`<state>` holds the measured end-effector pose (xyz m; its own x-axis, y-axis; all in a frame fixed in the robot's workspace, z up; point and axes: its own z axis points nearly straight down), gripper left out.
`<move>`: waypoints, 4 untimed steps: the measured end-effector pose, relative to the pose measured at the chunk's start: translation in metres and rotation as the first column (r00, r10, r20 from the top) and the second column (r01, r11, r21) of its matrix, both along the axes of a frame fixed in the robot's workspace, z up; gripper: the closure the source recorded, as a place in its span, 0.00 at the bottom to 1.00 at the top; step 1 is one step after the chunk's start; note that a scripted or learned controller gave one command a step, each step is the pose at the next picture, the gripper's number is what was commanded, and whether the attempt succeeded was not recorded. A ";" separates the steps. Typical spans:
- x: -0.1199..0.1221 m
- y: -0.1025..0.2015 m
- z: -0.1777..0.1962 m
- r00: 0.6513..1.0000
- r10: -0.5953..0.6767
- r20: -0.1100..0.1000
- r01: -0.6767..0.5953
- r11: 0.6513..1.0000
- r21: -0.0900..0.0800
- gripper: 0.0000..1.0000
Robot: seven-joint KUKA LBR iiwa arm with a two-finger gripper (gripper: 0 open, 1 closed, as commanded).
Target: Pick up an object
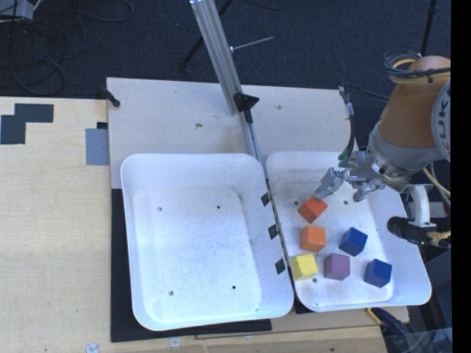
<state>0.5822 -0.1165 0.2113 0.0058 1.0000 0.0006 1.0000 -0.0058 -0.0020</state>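
From where I stand, the grey arm with its orange band reaches in from the right and hangs its gripper (344, 185) over the upper part of the right bin (412, 289), fingers spread apart with nothing between them, one fingertip just up and to the right of the tilted red-orange cube (312, 209). Below that cube sit an orange cube (313, 237) and a yellow cube (305, 265) against the bin's left wall, with a purple cube (337, 265) and two blue cubes (353, 241) (378, 272) to their right. The left bin (140, 197) lies alongside, the two touching at the divider.
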 end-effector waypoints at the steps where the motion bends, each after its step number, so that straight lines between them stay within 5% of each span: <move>1: 0.014 0.017 -0.122 1.000 0.006 0.001 -0.006 1.000 -0.001 0.00; 2: 0.082 0.015 -0.120 1.000 0.008 0.005 -0.008 1.000 -0.001 0.00; 3: 0.046 0.017 -0.120 1.000 0.005 -0.002 -0.005 1.000 -0.001 0.00; 4: 0.062 -0.050 -0.085 1.000 0.003 0.004 -0.002 1.000 -0.005 0.00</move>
